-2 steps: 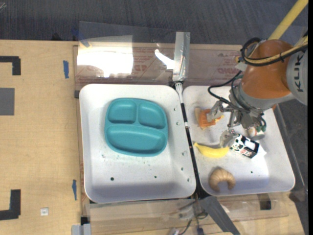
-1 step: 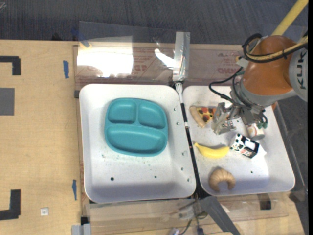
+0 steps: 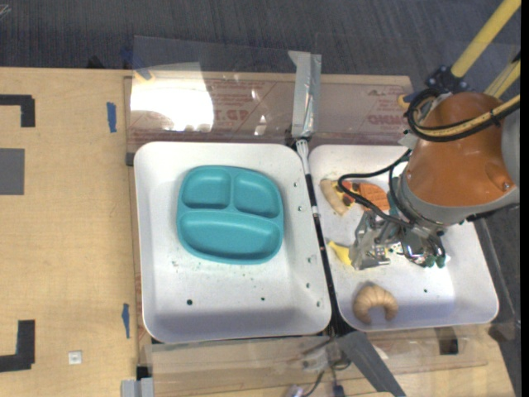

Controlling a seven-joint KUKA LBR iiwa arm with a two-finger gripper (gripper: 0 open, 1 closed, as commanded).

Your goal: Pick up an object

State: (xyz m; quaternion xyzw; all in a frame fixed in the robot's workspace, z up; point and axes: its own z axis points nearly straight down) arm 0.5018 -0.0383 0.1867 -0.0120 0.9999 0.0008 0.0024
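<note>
Metal tool [image 3: 374, 251], its opening impossible to tell, was lowered into the right bin [image 3: 471, 292] beside a yellow piece [image 3: 340, 253]; the croissant [image 3: 375, 301] nearby could be missed or nudged.

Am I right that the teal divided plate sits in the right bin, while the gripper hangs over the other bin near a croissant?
Not quite. The camera view shows the teal divided plate in the left bin, not the right one. The rest holds: the gripper hangs over the right bin, with the croissant lying just below it near that bin's front edge.
</note>
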